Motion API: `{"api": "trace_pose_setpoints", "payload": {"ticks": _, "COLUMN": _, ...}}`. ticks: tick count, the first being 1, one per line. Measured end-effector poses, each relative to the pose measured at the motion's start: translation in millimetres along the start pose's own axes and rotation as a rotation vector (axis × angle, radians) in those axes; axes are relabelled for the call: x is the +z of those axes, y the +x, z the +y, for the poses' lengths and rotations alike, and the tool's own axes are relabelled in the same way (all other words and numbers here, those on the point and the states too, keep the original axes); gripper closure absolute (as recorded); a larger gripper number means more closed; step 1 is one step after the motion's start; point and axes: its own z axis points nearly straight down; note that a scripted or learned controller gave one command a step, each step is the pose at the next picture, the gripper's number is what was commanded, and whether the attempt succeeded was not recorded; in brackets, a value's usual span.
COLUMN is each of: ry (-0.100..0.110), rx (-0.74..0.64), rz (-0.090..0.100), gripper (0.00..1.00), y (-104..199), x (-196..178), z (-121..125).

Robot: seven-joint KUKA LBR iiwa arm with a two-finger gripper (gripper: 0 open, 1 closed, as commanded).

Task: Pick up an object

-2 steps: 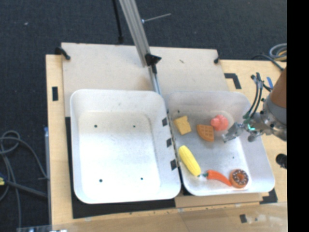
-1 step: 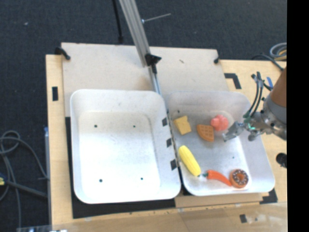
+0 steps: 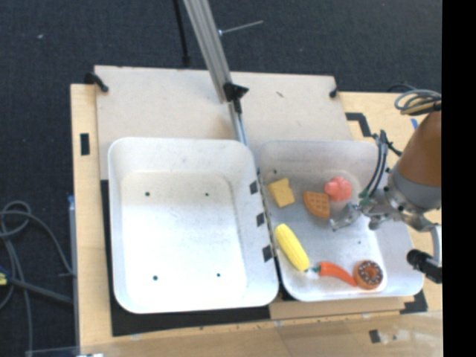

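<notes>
The right bin (image 3: 297, 155) holds a yellow cheese wedge (image 3: 281, 193), a brown waffle-like piece (image 3: 317, 204), a pink round toy (image 3: 338, 188), a yellow corn cob (image 3: 292, 247), an orange carrot (image 3: 337, 273) and a brown donut (image 3: 369, 274). My gripper (image 3: 346, 217) reaches in from the right and hangs low just right of the waffle piece and below the pink toy. Nothing shows between its fingers.
The left bin (image 3: 149, 155) lies beside the right one. A metal post (image 3: 212, 50) slants up from behind the bins. Cables run along the right edge near the arm's orange band (image 3: 424, 151).
</notes>
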Motion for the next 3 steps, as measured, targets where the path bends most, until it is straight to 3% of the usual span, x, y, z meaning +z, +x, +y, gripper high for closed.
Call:
{"api": "trace_pose_setpoints", "payload": {"ticks": 1, "ry": -0.003, "rx": 0.001, "rz": -0.001, "gripper": 0.0, "y": -1.0, "x": 41.0, "z": -0.2}}
{"api": "trace_pose_setpoints", "payload": {"ticks": 2, "ry": -0.01, "rx": 0.006, "rz": -0.002, "gripper": 1.0, "y": -2.2, "x": 27.5, "z": 1.5}}
{"api": "trace_pose_setpoints", "payload": {"ticks": 3, "ry": -0.011, "rx": -0.003, "rz": -0.002, "gripper": 1.0, "y": -7.8, "x": -18.0, "z": 7.8}}
